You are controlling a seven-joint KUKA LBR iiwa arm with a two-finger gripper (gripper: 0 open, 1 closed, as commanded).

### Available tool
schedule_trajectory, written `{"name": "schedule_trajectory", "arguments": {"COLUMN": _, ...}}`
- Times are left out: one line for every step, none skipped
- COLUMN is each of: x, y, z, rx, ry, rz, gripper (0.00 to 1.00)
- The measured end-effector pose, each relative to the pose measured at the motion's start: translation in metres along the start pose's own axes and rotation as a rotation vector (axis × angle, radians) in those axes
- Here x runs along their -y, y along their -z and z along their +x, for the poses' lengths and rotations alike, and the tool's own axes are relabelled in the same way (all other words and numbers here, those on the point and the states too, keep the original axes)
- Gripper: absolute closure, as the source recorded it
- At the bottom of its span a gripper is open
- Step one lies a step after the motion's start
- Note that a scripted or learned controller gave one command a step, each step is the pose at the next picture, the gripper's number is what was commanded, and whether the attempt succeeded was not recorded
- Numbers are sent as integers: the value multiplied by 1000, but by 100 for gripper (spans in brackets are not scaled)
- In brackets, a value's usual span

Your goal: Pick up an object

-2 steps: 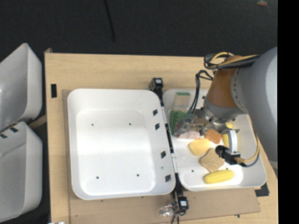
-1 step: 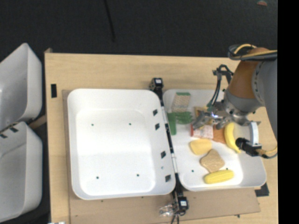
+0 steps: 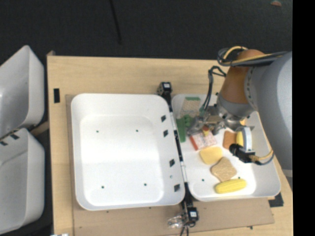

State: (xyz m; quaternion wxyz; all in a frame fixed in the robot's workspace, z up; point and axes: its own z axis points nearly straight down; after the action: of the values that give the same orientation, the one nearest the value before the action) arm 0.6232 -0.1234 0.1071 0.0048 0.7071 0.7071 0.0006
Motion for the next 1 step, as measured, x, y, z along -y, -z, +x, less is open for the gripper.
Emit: {"name": "schedule_trajectory", "arguments": {"x": -14, "y": 1, "z": 8, "rx": 10, "ry": -7, "rz": 0, "gripper": 0}}
